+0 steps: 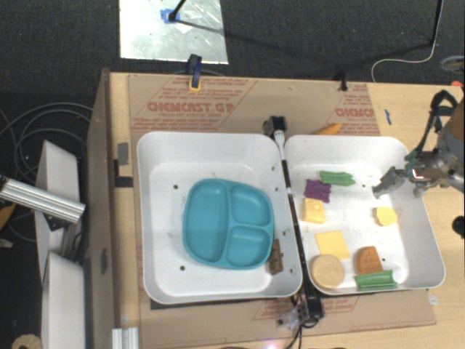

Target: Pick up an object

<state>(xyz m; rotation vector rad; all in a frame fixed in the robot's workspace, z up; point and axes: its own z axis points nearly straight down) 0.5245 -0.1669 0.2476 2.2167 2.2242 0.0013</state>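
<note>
Hand (pixel 386 182): over the right bin's (pixel 418 233) right side — whether apart or together, cannot tell.
Nearest object: small yellow piece (pixel 386 216), just nearside of the hand.
Left bin (pixel 156 195): blue tray (pixel 227 223).
Step advice: centre above the piece, descend straight — avoid the bin wall.

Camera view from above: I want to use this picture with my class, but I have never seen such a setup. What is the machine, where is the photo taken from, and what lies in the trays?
One camera fixed above a bench looks down at a slant. The machine is a robot arm reaching in from the right; its pincer hangs over the right bin, with nothing visibly held. Two shallow white bins sit side by side. The left bin holds a blue divided plate. The right bin holds small toy foods: a purple piece, green pieces, yellow blocks, a round beige one and an orange-brown one. The arm's job is to pick one up.
</note>
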